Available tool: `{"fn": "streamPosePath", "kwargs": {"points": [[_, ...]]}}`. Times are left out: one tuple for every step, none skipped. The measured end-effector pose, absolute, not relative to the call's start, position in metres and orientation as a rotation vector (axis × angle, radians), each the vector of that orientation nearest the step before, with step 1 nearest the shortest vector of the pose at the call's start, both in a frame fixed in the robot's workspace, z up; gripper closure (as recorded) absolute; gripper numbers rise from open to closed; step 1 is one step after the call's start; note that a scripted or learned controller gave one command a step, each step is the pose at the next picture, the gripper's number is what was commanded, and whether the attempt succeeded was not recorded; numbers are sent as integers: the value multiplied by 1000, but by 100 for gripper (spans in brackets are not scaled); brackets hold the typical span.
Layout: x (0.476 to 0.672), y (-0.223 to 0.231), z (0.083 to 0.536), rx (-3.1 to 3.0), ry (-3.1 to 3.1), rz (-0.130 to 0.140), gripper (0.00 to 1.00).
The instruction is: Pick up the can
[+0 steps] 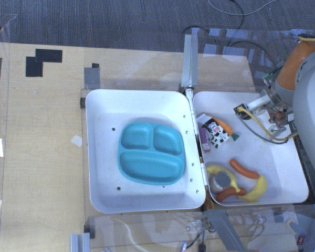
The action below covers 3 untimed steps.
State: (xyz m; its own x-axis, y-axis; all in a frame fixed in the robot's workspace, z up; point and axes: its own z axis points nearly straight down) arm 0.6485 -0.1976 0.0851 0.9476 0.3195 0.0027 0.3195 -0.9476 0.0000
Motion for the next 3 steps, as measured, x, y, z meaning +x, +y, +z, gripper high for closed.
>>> {"fn": "streamPosePath", "kwargs": {"points": [[659,-203,88,-3122,-354,-11,0],[665,-204,162,-3126,-331,-11,0],[604,-205,86,-3118,-381,-8,0]]}}
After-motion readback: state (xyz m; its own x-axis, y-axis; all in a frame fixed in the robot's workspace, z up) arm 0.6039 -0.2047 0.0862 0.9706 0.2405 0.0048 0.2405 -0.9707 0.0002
